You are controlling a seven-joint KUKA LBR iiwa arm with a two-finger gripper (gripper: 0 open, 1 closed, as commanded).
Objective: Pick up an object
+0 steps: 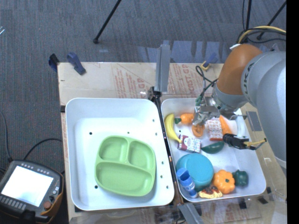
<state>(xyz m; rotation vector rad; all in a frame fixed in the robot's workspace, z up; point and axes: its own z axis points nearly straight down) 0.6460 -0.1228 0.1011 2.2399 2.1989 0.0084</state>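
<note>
My gripper (201,117) hangs low over the back of the right bin (254,164), between a small orange piece (186,119) and a red-and-white carton (215,129). Just below its tip lies an orange wedge (197,130), touching or nearly touching it. A yellow banana (171,127) lies along the bin's left wall. A dark red packet (189,144) and a dark green vegetable (213,147) sit in front of the gripper. The wrist hides what is between the gripper's tips.
Nearer the front of the right bin are a blue bowl (196,167), a blue bottle (187,181), an orange pumpkin (224,181) and a green pepper (240,177). The left bin (79,125) holds a green divided plate (125,165). A metal post (163,71) stands behind the bins.
</note>
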